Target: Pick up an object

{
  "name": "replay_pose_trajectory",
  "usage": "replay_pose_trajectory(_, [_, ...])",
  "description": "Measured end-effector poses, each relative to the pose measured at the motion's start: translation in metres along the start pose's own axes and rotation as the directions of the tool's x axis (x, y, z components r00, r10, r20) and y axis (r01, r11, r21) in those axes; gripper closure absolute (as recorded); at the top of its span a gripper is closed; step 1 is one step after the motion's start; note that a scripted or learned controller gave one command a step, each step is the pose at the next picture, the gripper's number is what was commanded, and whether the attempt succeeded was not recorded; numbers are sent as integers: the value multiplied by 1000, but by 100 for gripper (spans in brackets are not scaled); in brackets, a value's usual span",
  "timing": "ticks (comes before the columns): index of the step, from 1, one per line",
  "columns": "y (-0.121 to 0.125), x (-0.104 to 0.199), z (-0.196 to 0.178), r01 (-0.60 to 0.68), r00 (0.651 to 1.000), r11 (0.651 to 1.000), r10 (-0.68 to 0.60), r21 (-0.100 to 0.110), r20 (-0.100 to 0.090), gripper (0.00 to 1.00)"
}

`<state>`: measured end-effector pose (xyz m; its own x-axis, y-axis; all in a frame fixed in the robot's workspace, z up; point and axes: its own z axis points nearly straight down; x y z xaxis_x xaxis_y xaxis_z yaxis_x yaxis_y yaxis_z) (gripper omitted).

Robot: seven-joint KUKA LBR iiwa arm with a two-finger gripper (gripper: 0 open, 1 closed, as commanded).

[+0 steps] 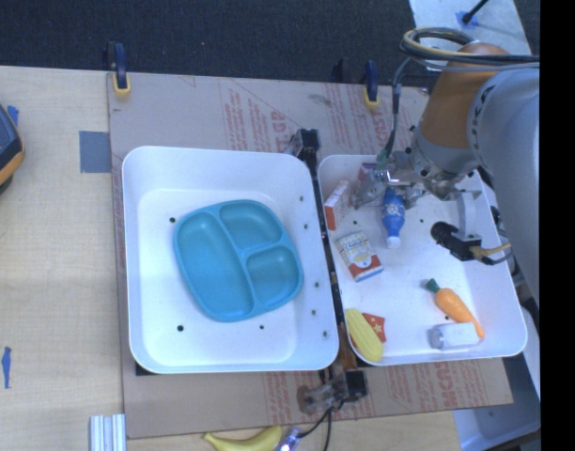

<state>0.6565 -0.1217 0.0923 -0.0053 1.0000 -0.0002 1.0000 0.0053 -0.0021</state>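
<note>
Two white bins sit side by side on the bench. The left bin (147,252) holds a blue plate (238,258) with three parts. The arm (466,101) comes in from the right, over the far end of the right bin (499,341). Its gripper (386,184) is low there, just above a bottle (393,218) with a blue cap. I cannot tell its state. Left of the bottle lie a red stick (334,201) and a small box (359,255). Near the front lie a corn (365,334), a carrot (454,306) and a grey can (454,335). A banana (245,438) lies outside, on the near edge.
</note>
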Motion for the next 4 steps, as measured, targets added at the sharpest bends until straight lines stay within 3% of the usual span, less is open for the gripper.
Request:
replay_pose_trajectory(1, [-1, 25, -1, -2, 1000, 1000, 2, 4, 5, 0])
replay_pose_trajectory(4, [-3, 25, -1, -4, 1000, 1000, 4, 0, 5, 0])
